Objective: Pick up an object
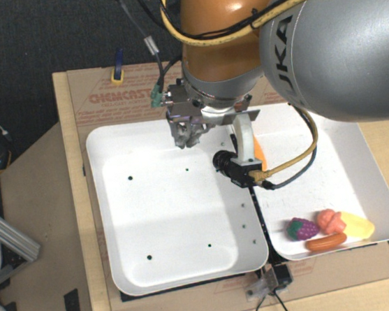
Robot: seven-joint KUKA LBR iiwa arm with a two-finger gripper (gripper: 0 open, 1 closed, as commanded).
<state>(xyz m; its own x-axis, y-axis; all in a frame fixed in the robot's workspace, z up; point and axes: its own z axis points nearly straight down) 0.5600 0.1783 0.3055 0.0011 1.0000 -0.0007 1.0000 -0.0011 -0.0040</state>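
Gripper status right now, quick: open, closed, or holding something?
Gripper: cannot be told from this view. It sits over the far edge of the left bin, with nothing visibly held.

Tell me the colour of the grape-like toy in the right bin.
Purple, with a bit of green; the grape toy shows in the camera view, near the bin's front.

The arm (334, 35) has a smooth, satin grey casing; its orange band (228, 3) is glossy and reflects light. The gripper (190, 132) looks like bare grey metal. Both bins, left (166, 211) and right (329, 163), are smooth white plastic with a slight sheen. They rest on matt brown cardboard (87, 199). The toy grapes (303, 229), sausage (325, 243) and yellow piece (358, 226) look like shiny plastic.
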